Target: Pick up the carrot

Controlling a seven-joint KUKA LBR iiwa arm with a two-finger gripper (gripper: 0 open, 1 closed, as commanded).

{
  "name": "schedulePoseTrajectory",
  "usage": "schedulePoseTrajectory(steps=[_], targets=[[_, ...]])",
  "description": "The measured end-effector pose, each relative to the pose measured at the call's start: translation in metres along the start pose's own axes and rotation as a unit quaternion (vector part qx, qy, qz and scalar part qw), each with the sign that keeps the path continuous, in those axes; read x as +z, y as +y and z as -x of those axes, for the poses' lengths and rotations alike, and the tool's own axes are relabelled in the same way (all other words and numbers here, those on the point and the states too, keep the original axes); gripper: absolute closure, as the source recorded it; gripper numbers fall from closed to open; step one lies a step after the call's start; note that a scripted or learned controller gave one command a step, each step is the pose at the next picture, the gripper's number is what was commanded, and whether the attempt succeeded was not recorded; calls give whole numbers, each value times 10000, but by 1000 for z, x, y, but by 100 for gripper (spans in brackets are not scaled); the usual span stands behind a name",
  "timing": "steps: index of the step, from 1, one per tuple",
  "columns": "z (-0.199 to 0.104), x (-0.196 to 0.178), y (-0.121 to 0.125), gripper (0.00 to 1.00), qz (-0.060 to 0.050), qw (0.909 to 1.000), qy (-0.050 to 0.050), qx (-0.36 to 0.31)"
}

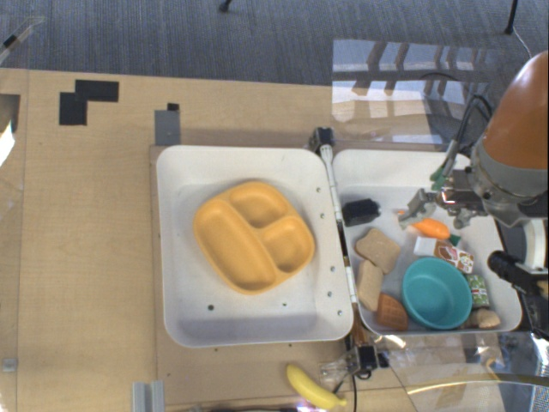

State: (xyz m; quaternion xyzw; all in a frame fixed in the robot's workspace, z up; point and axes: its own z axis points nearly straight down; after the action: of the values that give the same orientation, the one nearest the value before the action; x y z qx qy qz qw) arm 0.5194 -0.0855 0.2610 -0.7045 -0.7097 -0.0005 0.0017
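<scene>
The carrot (431, 227) is small and orange with a green tip, and it lies in the right bin (377, 166) near the middle right. My gripper (441, 212) hangs directly over it, reaching in from the right under the orange-banded wrist. Its fingers (417, 205) look spread apart, one on each side of the carrot, and the jaws stand open. I cannot tell whether the fingertips touch the carrot or the bin floor.
Around the carrot are a black object (360, 209), bread slices (377, 249), a brown cracker (392, 312), a teal bowl (437, 293), a white card (425, 246) and small packets (456, 257). The left bin (184, 316) holds a yellow divided plate (253, 234). A banana (313, 387) lies on the bench in front.
</scene>
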Motion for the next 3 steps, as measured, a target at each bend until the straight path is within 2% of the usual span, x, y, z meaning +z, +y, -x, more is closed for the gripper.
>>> schedulePoseTrajectory(steps=[1, 2, 3], targets=[[94, -20, 39, 0, 51, 9999, -52, -150], [115, 150, 62, 0, -67, 9975, 16, 704], [82, 174, 77, 0, 13, 9991, 3, 422]])
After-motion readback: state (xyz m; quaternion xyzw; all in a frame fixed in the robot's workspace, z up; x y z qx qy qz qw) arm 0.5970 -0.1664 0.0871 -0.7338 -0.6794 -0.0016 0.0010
